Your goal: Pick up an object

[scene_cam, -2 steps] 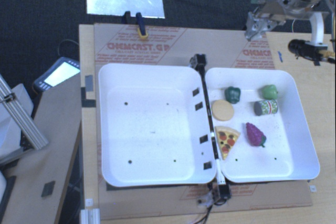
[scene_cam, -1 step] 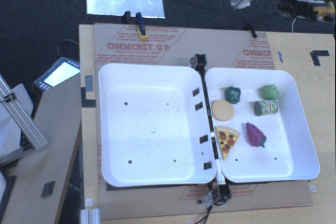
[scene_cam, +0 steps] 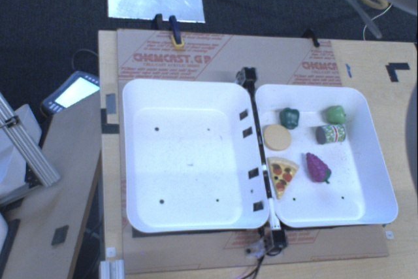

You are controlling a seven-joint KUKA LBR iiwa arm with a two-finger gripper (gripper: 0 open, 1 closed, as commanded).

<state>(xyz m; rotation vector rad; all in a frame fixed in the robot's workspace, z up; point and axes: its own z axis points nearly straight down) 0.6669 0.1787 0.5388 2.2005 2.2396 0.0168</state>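
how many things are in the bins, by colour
green: 2, a pepper and an apple
purple: 1, grapes
tan: 1, a cookie
mixed colours: 2, a pizza slice and a can
total: 6, all in the right bin

Right bin (scene_cam: 375, 160) contents: dark green pepper (scene_cam: 289, 117) near its far-left corner; green apple (scene_cam: 336, 114) far-right; tan disc (scene_cam: 277, 137), tipped can (scene_cam: 330, 134), pizza slice (scene_cam: 281, 175) and purple grapes (scene_cam: 318, 168) nearer its centre.
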